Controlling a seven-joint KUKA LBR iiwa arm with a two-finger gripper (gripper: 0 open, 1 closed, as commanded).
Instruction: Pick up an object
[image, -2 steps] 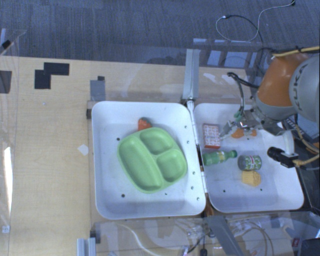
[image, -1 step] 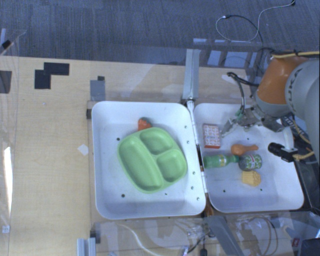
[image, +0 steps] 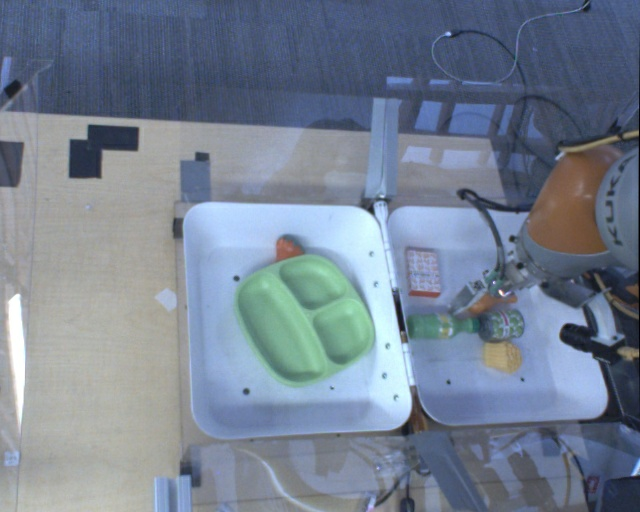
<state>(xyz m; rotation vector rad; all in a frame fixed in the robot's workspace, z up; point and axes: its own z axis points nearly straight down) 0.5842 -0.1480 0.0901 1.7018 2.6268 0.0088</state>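
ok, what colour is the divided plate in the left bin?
Light green, all three compartments. The divided plate shows clearly in the camera view.

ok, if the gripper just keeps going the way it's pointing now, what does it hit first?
Most likely the green bottle lying in the right bin. The gripper points down and toward the left bin, with its tip just above the bottle's neck. From this slanted view, depth is unclear, so it may already be touching.

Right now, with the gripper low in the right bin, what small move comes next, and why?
Probably a short descent onto the green bottle. The gripper sits just above its middle, with no visible hold. The yellow block and red card lie apart from the bottle.
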